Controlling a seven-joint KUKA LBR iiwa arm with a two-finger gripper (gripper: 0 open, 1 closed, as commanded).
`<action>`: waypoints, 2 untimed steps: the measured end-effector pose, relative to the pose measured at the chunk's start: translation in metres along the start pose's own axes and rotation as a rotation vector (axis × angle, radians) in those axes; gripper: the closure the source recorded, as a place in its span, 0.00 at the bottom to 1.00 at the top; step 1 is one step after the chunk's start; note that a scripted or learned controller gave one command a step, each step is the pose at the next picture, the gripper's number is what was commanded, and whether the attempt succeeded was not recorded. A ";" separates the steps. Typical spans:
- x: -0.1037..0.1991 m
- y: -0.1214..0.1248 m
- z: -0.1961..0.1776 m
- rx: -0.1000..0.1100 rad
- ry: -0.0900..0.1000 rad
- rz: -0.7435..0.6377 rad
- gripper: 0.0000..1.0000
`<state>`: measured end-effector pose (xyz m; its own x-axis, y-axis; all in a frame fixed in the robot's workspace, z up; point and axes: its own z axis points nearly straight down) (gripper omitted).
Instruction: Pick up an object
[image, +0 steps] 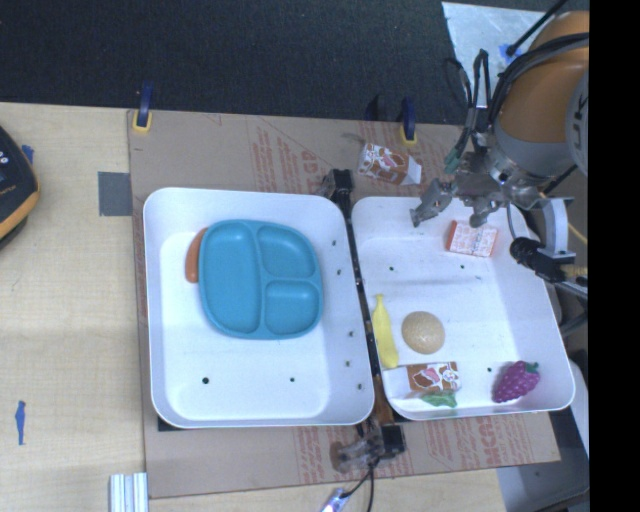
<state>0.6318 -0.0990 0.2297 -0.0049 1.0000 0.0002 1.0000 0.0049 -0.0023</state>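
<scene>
over the far edge of the right bin (520, 300), the tool (452, 212) is seen hanging from the grey arm (535, 90), its two fingers spread apart with nothing between them. one finger (428, 208) is seen above the bin's far left corner, the other just beside a small red and white packet (470, 239) that lies on the bin floor near the far edge. along the left wall of the same bin a yellow banana (384, 332) is laid, and a round tan bun (423, 332) is placed just beside it. near the front edge a red and white printed packet (433, 377) is found with a green piece (438, 399) touching it, and a purple bunch of grapes (515, 381) sits in the front right corner. the left bin (250, 395) is occupied by a blue divided tray (262, 279), with an orange-red item (192, 258) partly hidden under its left side. another printed packet (389, 164) lies on the worktop (60, 300) beyond the right bin, outside it.
</scene>
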 end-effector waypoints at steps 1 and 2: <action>-0.017 -0.109 0.055 0.003 -0.001 0.001 0.00; -0.073 -0.026 0.048 -0.001 -0.001 0.002 0.00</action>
<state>0.6059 -0.1725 0.1813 -0.0032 1.0000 -0.0005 1.0000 0.0032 -0.0018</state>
